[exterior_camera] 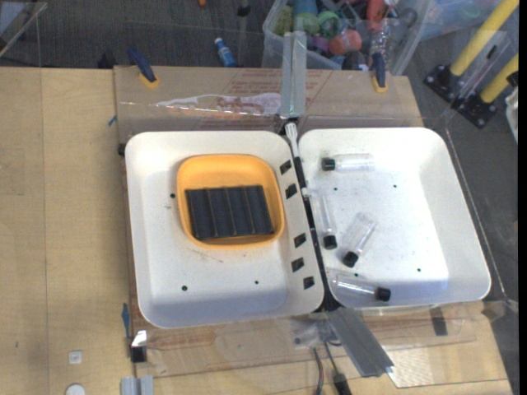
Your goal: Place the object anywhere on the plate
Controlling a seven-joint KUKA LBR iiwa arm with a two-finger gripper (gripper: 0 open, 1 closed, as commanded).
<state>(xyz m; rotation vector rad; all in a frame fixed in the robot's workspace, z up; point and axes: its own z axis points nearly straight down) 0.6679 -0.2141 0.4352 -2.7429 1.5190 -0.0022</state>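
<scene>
**Two white bins, a dark ridged block on an orange plate**

Two shallow white bins sit side by side on a wooden desk (49, 220), seen from above at a slant. The left bin (156, 286), in the centre-left of the frame, holds an orange plate (229, 166) with rounded corners. Lying flat on that plate is the object (229, 211), a dark grey rectangular block with lengthwise ridges, covering most of the plate's lower half and tilted slightly.

How far the tool is open, or what it has hold of, cannot be told.

The right bin (428, 220) holds four clear vials with black caps: one (346, 164) near its upper left, one (324, 219) along the left wall, one (357, 237) just beside it toward the middle, and one (359, 288) near the lower edge. A clear tub of colourful toys (346, 15) stands at the top of the frame, beyond the desk.
</scene>
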